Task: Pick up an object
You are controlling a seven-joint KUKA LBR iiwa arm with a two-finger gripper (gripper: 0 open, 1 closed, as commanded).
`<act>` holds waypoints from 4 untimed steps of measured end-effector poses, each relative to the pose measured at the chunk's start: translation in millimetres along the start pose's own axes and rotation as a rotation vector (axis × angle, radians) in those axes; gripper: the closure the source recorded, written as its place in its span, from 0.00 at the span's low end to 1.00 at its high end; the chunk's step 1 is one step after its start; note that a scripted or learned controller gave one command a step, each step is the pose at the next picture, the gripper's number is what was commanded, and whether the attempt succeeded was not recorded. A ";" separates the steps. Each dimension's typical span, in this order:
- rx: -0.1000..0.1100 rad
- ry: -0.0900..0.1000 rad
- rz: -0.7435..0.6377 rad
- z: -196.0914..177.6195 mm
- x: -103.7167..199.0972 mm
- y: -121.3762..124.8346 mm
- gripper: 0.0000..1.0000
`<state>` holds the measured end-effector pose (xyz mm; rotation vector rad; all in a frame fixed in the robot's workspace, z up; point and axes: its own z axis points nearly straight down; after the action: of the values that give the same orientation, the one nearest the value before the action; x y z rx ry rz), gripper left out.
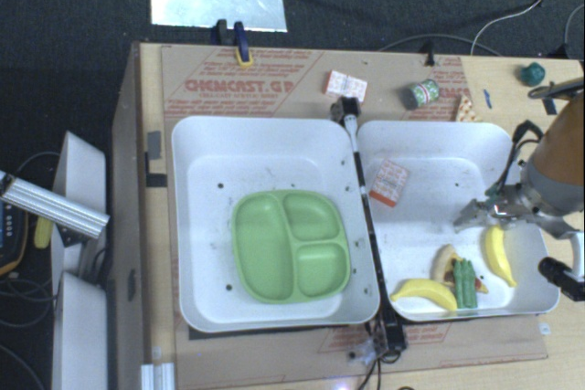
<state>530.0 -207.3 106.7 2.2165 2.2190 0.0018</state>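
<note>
Dark carpet (73, 5) around brown bench (274, 82)

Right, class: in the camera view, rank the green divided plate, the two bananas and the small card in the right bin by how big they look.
1. green divided plate, by far the largest
2. banana at the bin's front and banana near the gripper: too alike to rank
3. small card, slightly smaller
</note>
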 end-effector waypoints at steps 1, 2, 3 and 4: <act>0.004 0.003 0.000 7.3 0.9 -27.2 0.00; 0.001 0.002 -0.001 -3.3 0.6 -26.1 1.00; 0.002 0.002 0.000 -37.6 6.4 -42.7 1.00; 0.003 0.003 -0.002 -24.9 28.6 -42.7 1.00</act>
<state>487.1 -178.7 131.3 2.2172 2.2241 0.0016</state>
